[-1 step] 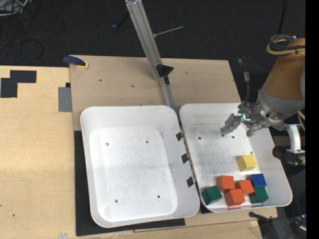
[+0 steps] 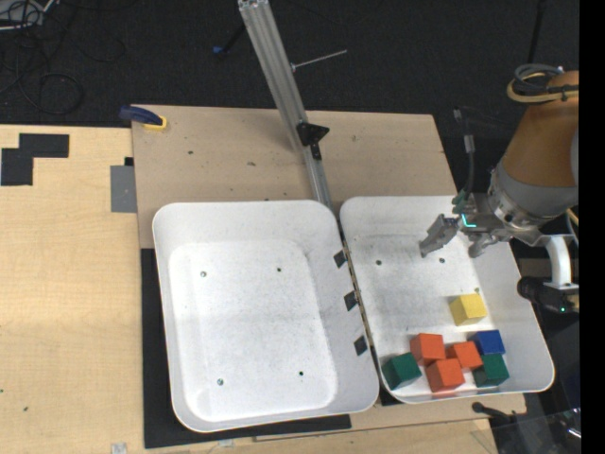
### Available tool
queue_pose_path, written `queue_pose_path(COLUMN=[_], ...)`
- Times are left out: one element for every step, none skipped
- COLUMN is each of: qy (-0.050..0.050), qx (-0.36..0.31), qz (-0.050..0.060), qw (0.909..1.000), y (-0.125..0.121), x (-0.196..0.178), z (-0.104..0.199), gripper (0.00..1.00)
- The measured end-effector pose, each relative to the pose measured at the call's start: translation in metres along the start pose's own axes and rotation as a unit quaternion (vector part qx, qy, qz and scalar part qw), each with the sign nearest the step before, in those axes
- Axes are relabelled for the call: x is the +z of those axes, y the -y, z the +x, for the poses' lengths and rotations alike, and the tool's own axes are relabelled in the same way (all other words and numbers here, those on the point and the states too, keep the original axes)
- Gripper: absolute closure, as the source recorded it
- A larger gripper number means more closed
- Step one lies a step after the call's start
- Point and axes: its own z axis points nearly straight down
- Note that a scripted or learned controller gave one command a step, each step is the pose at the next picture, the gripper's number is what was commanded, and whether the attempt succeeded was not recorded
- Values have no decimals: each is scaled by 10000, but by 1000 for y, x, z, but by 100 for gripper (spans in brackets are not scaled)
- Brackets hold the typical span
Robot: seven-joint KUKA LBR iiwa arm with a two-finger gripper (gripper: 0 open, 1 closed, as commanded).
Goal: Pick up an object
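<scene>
Here, the gripper (image 2: 460, 237) hangs over the upper part of the right bin (image 2: 402, 218), toward its 1 o'clock corner, its two grey fingers (image 2: 437, 235) spread apart with nothing between them. Below and to the 9 o'clock side of it lies a broad stretch of bare white floor, running from the bin's upper edge down past the middle. The bin's left rim touches the left bin (image 2: 180, 230) along a seam marked by three small black clips (image 2: 350, 300).

The blocks sit crowded into the 5 o'clock corner of the right bin, close to its lower rim. The yellow block (image 2: 468, 307) stands a little apart at the 12 o'clock end of the group, tilted, with open floor on its upper and left sides; it lies at about 6 o'clock from the gripper. Beneath it, three orange blocks (image 2: 444, 357) press together, one blue block (image 2: 489, 341) sits on their 3 o'clock side, and two green blocks flank them: one (image 2: 402, 369) at 9 o'clock, the other (image 2: 492, 372) at 4 o'clock, near the rim.

A slanted metal rail (image 2: 280, 74) rises from between the bins toward 11 o'clock. The arm's orange band (image 2: 544, 130) shows at the view's right above the grey wrist.
</scene>
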Motion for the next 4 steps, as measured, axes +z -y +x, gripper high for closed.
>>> queue_pose_path(qy=[-1,-4,5,-3], qx=[1,6,23,51], qz=[23,29,-4,-2], qw=[10000,10000,10000,10000], y=[1,0,0,0], x=[44,108,120,110], z=[3,8,9,8], gripper=[0,0,0,100])
